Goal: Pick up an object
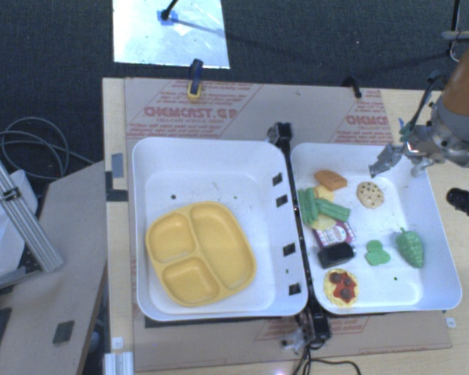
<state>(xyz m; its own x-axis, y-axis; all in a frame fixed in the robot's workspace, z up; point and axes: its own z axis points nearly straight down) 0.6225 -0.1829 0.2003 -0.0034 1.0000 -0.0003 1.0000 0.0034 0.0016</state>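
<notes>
Two white bins [211, 158] on cardboard-covered bench [242, 104]; dark carpet [47, 45] beyond.

This looks like a robot lab, not a home. A wooden bench [219, 104] with red printing on it stands on dark carpet [47, 45]. Two white bins [219, 158] sit side by side on the bench, held with black clips [281, 133]. A robot arm [461, 108] reaches in over the bench's right edge. Loose cables [31, 143] lie on the carpet by the bench's left edge, beside a metal frame [16, 209]. Toy food fills one bin.
</notes>
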